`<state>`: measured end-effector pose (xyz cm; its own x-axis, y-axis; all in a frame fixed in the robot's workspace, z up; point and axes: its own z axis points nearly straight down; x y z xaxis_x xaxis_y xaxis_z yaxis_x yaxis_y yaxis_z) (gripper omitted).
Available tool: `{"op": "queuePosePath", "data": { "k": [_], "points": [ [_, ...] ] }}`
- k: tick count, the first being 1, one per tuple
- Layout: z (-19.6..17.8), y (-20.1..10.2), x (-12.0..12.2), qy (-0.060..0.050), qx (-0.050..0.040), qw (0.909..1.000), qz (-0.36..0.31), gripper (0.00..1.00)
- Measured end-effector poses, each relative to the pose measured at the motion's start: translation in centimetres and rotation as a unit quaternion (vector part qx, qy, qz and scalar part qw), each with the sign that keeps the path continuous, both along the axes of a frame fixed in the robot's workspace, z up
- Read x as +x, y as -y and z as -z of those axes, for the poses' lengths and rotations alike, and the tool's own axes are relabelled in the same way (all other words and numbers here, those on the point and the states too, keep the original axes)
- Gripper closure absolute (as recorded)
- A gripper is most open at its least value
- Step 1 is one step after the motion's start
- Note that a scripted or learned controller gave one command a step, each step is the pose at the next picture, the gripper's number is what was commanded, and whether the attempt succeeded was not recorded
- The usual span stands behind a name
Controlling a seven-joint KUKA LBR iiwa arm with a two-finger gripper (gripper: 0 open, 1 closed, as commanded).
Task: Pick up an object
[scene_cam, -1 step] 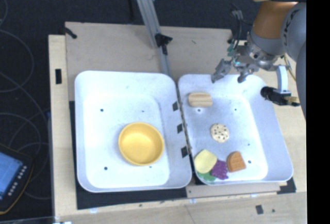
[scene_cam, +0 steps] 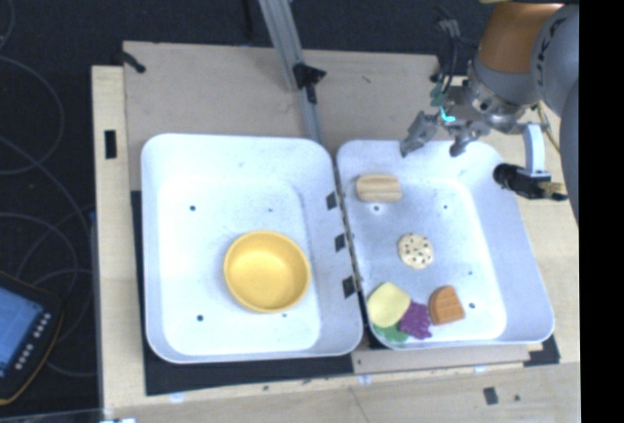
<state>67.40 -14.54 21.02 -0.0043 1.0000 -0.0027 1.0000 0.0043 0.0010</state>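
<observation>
The jaws (scene_cam: 435, 140) hang over the far edge of the right-hand bin (scene_cam: 507, 246), carried by the grey arm (scene_cam: 526, 31) with its orange band. They stand spread apart and released, with nothing between the two fingers.

Objects available, placed relative to the jaws:
- A tan roll-shaped piece (scene_cam: 377, 188) lies nearest, below and slightly left of the jaws, close to the divide between the bins.
- A pale speckled cookie (scene_cam: 415, 250) lies further below, near the middle of the bin floor, apart from the roll.
- A cluster sits well below, in the bin's near corner: a yellow-green piece (scene_cam: 387, 303), a purple piece (scene_cam: 416, 321) touching it, and an orange-brown piece (scene_cam: 446, 305) just beside.
- A yellow bowl (scene_cam: 266, 270) rests in the left-hand bin (scene_cam: 195, 187), well to the left and below.

Assessment: the step in hand is the approach; no object has been chosen by contact and none is lifted. The roll appears the most direct candidate, standing alone with free space on both sides. The next move would call for travel over the chosen piece, descent with the jaws kept wide, alignment across its short side, then closure. The clustered pieces would be harder to take singly.
</observation>
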Motion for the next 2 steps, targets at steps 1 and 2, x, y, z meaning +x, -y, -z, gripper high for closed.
{"op": "queuePosePath", "data": {
  "k": [1,2],
  "points": [
    [5.6,-0.2,-1.0,-0.003,0.0000,1.0000,0.002,0.00],
    [10.8,0.0,-1.1,-0.001,-0.0001,1.0000,0.003,0.00]
  ]
}}
